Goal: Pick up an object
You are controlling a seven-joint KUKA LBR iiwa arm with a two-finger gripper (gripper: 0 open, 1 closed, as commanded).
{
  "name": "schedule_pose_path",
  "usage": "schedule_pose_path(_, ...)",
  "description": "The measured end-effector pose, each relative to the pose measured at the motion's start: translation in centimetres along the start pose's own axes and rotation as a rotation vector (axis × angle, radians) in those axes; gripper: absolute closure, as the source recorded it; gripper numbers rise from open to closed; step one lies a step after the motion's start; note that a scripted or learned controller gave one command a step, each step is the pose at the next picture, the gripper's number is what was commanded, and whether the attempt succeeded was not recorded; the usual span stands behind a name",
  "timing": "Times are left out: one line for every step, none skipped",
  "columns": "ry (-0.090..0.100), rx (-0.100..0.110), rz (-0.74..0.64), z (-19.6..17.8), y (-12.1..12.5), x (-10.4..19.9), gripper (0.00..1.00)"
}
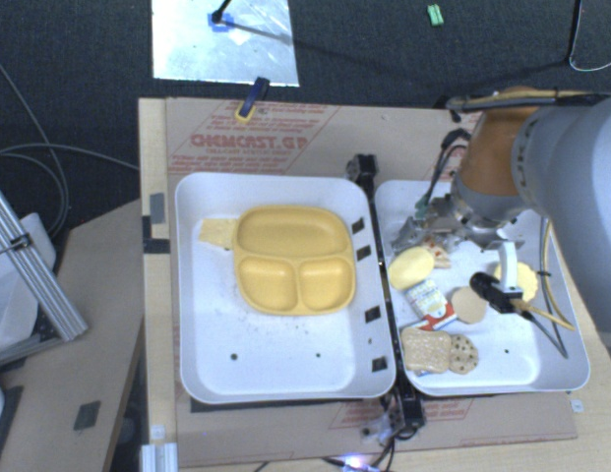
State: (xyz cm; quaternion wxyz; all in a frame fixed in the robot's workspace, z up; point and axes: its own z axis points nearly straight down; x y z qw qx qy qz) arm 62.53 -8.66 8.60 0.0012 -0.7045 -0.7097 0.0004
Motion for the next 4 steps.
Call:
schedule_pose_path(-0.001, -0.007, 0.002, -1.5, 0.2, -0.2, 1.00)
schedule_pose_path(-0.001, -0.006, 0.001, -1.5, 0.1, -0.2, 0.00)
schedule_pose_path(-0.001, 0.003, 0.009, 0.3, -5.9, -2.3, 0.00)
schedule_pose_path(-0.002, -0.006, 0.005, -0.9, -5.5, -2.1, 1.00)
